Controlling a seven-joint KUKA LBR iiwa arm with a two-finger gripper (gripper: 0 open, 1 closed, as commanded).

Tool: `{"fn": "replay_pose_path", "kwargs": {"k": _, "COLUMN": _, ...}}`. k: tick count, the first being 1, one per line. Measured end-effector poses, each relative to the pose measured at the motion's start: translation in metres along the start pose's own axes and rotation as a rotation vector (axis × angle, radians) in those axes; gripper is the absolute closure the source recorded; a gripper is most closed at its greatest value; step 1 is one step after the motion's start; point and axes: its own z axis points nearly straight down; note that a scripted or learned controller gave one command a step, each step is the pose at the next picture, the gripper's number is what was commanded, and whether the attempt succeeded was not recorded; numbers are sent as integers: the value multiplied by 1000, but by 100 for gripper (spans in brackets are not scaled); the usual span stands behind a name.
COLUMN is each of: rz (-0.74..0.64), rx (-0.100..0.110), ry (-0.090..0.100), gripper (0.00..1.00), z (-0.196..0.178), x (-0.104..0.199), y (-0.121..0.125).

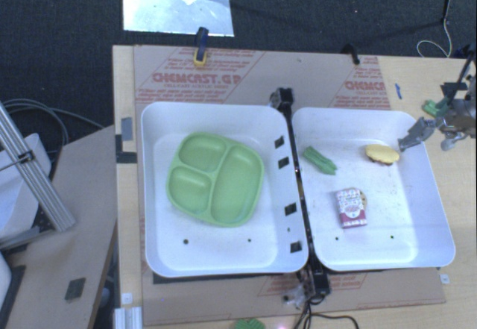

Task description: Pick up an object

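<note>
Three small things lie in the right bin (425, 245): a green pod-shaped toy (319, 160) near its left wall, a flat yellow piece (382, 154) toward the far right, and a red and white packet (350, 207) in the middle. My gripper (432, 139) hovers at the bin's far right rim, just right of the yellow piece. It is open with nothing between its fingers. A light green divided plate (216, 179) rests in the left bin (160, 245).
Black clips (287, 163) run along the seam between the two bins. Both bins rest on a cardboard sheet (223, 77) on the wooden bench. A yellow and blue clamp (200, 48) stands at the far edge. A metal frame (33, 178) stands at the left.
</note>
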Motion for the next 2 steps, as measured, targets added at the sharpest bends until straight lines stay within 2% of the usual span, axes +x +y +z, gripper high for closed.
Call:
{"fn": "replay_pose_path", "kwargs": {"k": 1, "rz": 0, "rx": 16, "ry": 8, "gripper": 0, "z": 138, "x": 57, "y": -59}}
{"fn": "replay_pose_path", "kwargs": {"k": 2, "rz": -1, "rx": 3, "ry": 2, "gripper": 0, "z": 194, "x": 79, "y": -63}}
